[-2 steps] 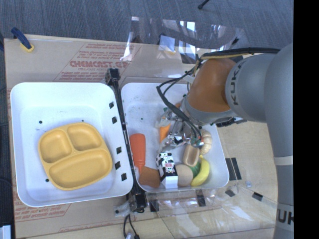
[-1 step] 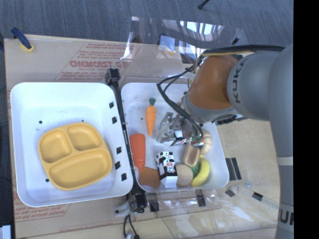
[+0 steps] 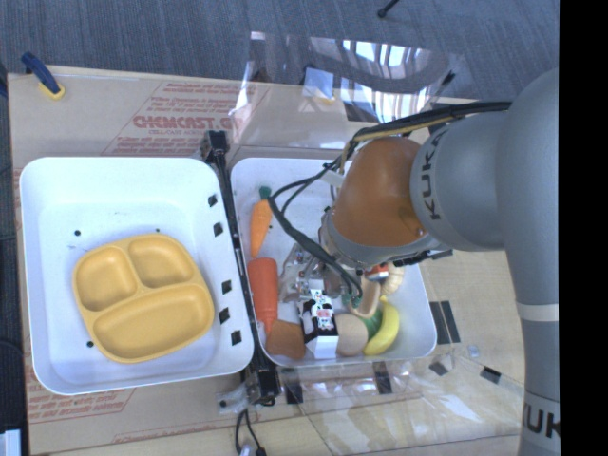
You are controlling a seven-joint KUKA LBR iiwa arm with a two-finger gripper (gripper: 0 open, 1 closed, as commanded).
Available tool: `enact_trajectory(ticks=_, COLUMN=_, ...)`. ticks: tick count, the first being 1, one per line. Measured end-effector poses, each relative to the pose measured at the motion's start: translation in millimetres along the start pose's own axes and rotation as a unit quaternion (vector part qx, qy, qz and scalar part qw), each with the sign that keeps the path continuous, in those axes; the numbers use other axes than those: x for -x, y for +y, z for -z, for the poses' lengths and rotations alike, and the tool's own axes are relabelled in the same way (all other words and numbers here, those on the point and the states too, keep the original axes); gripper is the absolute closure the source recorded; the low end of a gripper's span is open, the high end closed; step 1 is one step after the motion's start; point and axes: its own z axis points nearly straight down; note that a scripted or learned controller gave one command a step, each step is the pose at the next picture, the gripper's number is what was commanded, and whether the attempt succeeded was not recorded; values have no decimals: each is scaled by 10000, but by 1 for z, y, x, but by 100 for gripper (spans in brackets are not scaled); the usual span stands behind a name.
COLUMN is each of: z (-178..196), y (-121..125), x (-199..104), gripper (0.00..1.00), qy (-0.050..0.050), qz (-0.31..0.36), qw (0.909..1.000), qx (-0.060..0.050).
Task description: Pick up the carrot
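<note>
Carrot location: You will find the carrot (image 3: 260, 226) in the right bin (image 3: 285, 174), near its left wall, lying lengthwise with the green stem end pointing away from the camera.
Neighbours: A larger orange-red piece (image 3: 264, 291) lies just beyond the carrot's tip; a brown item (image 3: 285, 340), a banana (image 3: 384, 331) and other small toys crowd the near end of the bin.
Left bin: The left bin (image 3: 47, 255) carries a yellow divided plate (image 3: 142, 297), well apart from the carrot.
Gripper: The gripper (image 3: 318, 288) hangs low over the middle of the right bin, beside the carrot and not on it. You cannot tell its opening from this angle; the wrist hides the tip.
Handling, judged: Expect a light, stiff, smooth toy that may slip or roll.
Grasp point, judged: Take hold across the thick middle of the body, closing across its width, clear of the bin wall and the stem.
Risk: The wall may block one side of the approach.
</note>
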Motion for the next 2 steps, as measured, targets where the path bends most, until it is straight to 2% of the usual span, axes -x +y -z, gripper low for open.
enact_trajectory(ticks=1, z=-1, y=3, x=0, gripper=0, qy=5, qz=20, qw=10000, qx=24)
enact_trajectory(ticks=2, z=0, y=6, x=47, gripper=0, qy=-5, qz=219, qw=9998, qx=39)
